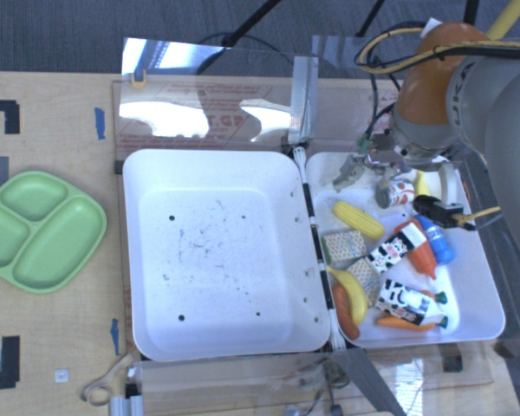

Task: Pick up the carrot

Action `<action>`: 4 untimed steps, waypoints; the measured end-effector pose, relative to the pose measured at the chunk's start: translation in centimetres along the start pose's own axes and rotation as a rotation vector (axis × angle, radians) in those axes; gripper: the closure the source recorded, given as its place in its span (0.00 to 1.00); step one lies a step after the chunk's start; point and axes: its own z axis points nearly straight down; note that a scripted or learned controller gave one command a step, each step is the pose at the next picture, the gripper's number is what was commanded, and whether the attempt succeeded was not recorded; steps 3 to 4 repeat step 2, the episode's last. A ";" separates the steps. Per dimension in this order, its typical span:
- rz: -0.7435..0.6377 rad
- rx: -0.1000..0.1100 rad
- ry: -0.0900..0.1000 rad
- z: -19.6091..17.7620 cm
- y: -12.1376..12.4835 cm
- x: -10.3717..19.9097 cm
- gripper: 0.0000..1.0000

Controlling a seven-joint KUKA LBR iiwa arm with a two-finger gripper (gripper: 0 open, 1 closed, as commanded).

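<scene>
Overhead view of the bench with two shallow white bins side by side. The left bin holds nothing but faint scuff marks on its floor. The right bin carries a crowded set of objects. The arm — grey, with an orange band above the wrist — reaches over the right bin's far edge, and the gripper hangs above the bin's far left corner with its metal fingers spread wide, nothing between them.

The carrot lies flat near the right bin's near edge, just in front of a black-and-white cow figure, well apart from the gripper. A second cow figure sits toward the bin's middle. A corn cob lies just beyond it (nearest the gripper of the yellow items), a banana curves along the left wall, and a reddish-orange item rests beside the banana at the near left corner. A blue bottle lies toward the right wall.

A green divided plate sits on the bench near its left edge — apart from both bins.
</scene>
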 end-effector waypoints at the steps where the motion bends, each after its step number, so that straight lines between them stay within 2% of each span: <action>1: -0.270 -0.003 -0.002 -6.1 0.4 2.9 0.00; 2: -0.073 -0.003 -0.001 -6.1 0.6 4.9 0.00; 4: -0.073 -0.003 -0.001 -6.1 0.6 4.9 0.00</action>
